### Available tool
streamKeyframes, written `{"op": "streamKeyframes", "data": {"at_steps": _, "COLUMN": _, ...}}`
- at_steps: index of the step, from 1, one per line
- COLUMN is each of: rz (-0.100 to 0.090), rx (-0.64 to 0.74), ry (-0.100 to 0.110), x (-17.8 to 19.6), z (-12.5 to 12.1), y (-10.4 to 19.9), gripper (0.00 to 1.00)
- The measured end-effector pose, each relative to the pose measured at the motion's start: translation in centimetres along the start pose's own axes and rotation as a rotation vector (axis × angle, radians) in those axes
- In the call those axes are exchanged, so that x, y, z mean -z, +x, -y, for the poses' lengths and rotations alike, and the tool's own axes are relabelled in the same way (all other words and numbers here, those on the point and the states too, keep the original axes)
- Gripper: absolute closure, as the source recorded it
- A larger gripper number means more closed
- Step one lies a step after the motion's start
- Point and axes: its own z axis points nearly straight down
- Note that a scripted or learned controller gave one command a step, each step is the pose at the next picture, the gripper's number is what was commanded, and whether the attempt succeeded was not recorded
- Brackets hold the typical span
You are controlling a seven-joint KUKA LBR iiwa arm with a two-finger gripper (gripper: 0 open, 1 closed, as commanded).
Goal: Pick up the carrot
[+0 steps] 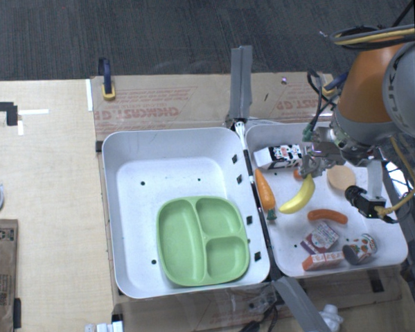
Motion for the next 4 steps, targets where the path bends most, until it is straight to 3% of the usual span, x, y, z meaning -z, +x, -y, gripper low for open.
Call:
{"op": "streamKeyframes", "data": {"at_steps": 1, "rz": 0.000, "rx": -0.106, "ry": 0.001, "x": -0.1, "z": 7.9, "y": 7.7, "gripper": 1.00}}
{"op": "streamKeyframes", "data": {"at_steps": 2, "rz": 0.002, "rx": -0.451, "ry": 0.000, "x": 3.1, "z": 8.0, "y": 11.6, "gripper": 1.00}}
{"op": "streamKeyframes", "data": {"at_steps": 3, "rz": 0.002, "rx": -0.135, "ry": 0.000, "x": 3.0, "z": 2.7, "y": 9.1, "gripper": 1.00}}
{"op": "streamKeyframes", "data": {"at_steps": 4, "rz": 0.000, "rx": 0.558, "ry": -0.001, "x": 5.3, "z": 6.8, "y": 11.9, "gripper": 1.00}}
